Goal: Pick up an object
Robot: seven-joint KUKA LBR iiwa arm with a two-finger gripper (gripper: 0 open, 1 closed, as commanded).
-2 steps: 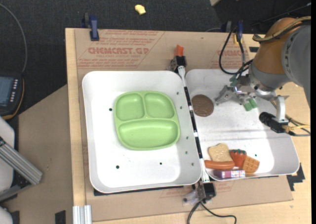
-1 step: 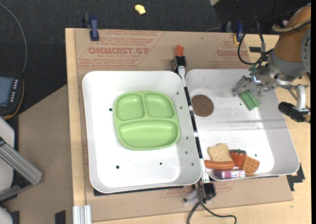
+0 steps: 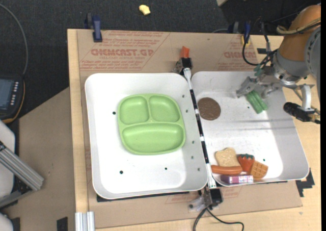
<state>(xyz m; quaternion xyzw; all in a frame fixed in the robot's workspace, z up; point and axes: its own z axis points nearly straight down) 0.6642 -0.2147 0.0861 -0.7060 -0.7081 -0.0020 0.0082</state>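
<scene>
My gripper [image 3: 257, 92] hangs over the far part of the right bin [image 3: 285, 138], with the arm coming in from the right. Its fingers [image 3: 244, 88] stand spread and it is open. A small green cylinder-like object [image 3: 257, 103] lies just under and between the fingertips, tilted, on the bin floor or close to it; I cannot tell whether a finger touches it. A brown round disc [image 3: 209, 108] lies at the bin's left wall, left of the gripper.
At the right bin's near edge lie a bread slice [image 3: 227, 157], a sausage [image 3: 224, 170], a red fruit [image 3: 245, 161], a waffle [image 3: 259, 169] and a pink packet [image 3: 239, 178]. The left bin [image 3: 102, 163] holds a green divided plate [image 3: 151, 124]. Cables run by the arm.
</scene>
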